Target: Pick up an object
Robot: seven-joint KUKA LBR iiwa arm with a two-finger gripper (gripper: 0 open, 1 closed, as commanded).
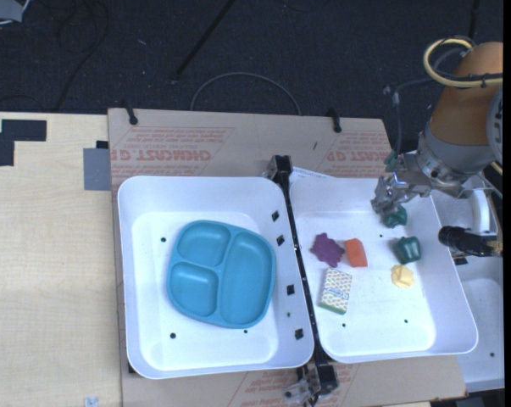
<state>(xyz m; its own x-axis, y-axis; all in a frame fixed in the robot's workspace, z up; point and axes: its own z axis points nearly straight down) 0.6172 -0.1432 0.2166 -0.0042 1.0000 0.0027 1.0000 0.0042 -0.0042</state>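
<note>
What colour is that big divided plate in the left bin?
The divided plate is light blue, seen clearly in the overhead camera view.

Dark carpeted floor [238,41] beyond the desk [43,270], with black cables [213,24] across it. Desk top is pale wood. A printed cardboard sheet [238,142] lies on the desk, right of black tape marks [18,138].

A teal piece [396,217] sits at the tips of the grey gripper [392,203]; below the fingers lie a dark green block [406,248] and a pale yellow lump [402,275]. Further from the fingers are an orange block [355,252], a purple piece [326,248], a white packet [336,291] patterned in yellow and blue, and a blue divided plate [220,272] in a white bin [145,312].
</note>
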